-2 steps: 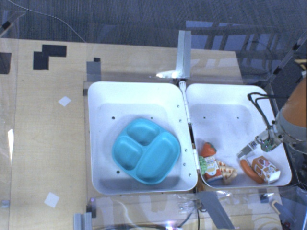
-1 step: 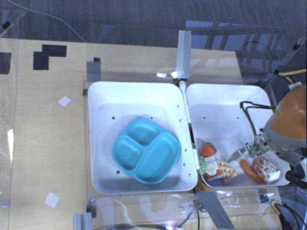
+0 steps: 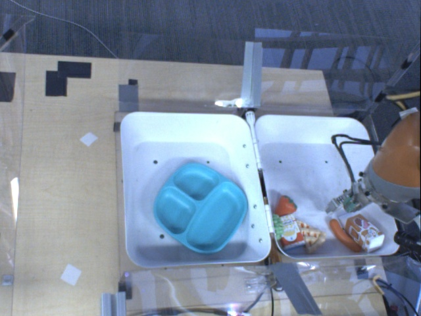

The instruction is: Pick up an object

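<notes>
The right bin [image 3: 309, 150] holds several small items along its near edge. A red-orange toy vegetable [image 3: 285, 206] lies beside a green and white packet [image 3: 287, 230], with a tan piece [image 3: 314, 236] just right of them. Farther right are an orange sausage-shaped item [image 3: 341, 233] and a brown and white carton [image 3: 364, 232]. My gripper [image 3: 345, 203] hangs low over the bin's right part, just above the sausage-shaped item and the carton, with nothing visibly in it. The arm's orange band [image 3: 400, 153] is above it at the view's right edge.
The left bin [image 3: 145, 143] holds a blue divided plate [image 3: 200, 207] near its middle. A black cable [image 3: 348, 151] loops over the right bin's far right corner. A metal post [image 3: 252, 71] stands behind the wall between the bins.
</notes>
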You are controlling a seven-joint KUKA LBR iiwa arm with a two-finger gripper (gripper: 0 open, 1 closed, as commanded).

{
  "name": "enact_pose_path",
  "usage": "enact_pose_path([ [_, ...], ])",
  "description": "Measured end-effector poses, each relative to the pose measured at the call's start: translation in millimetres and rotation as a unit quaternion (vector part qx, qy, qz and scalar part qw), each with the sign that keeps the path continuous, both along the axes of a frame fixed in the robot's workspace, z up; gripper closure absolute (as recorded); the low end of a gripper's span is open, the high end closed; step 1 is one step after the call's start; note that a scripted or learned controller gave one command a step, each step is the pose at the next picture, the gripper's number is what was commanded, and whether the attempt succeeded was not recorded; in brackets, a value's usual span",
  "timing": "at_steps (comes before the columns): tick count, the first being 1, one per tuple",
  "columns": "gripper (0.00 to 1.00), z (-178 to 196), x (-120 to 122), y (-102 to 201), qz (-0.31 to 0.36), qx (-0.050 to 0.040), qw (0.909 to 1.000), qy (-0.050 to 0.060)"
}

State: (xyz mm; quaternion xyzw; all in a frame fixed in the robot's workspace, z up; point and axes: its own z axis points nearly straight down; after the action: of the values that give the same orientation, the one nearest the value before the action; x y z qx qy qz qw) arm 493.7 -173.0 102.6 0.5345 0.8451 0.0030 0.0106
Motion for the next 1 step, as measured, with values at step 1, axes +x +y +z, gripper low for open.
enact_pose_path([
  [1, 0.0, -0.1, -0.1, 0.0, 0.0, 0.0001, 1.0, 0.0],
])
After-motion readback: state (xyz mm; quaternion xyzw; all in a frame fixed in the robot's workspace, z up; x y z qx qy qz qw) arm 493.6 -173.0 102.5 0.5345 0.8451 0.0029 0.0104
